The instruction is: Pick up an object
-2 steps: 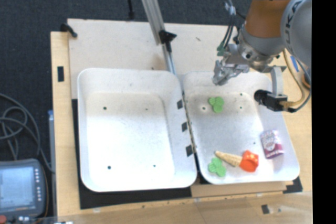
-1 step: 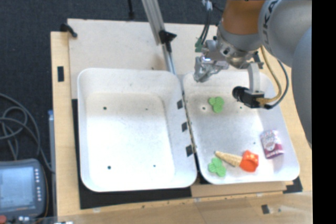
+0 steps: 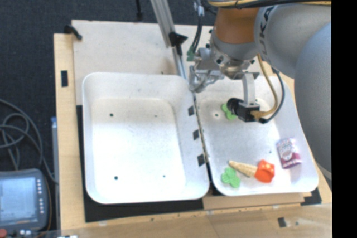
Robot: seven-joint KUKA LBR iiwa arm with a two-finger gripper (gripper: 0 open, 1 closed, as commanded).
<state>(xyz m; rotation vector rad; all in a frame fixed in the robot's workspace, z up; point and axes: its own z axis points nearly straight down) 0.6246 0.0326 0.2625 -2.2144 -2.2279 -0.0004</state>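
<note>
My gripper [image 3: 196, 84] hangs over the far left corner of the right bin [image 3: 305, 149], close to the ridge where the two bins meet. Nothing shows in it. A small green piece [image 3: 228, 110] lies just right of it, beside a black fitting on the arm's cable. Along the bin's near edge lie a green clover-shaped toy [image 3: 230, 177], a tan cone [image 3: 241, 167] and an orange-red block [image 3: 265, 171]. A purple packet [image 3: 288, 153] sits by the right wall.
The left bin [image 3: 88, 120] stands beside the right one, their rims meeting in the middle. A slanted metal post [image 3: 162, 8] rises behind the bins, close to the gripper. The arm's bulk covers the right bin's far right part.
</note>
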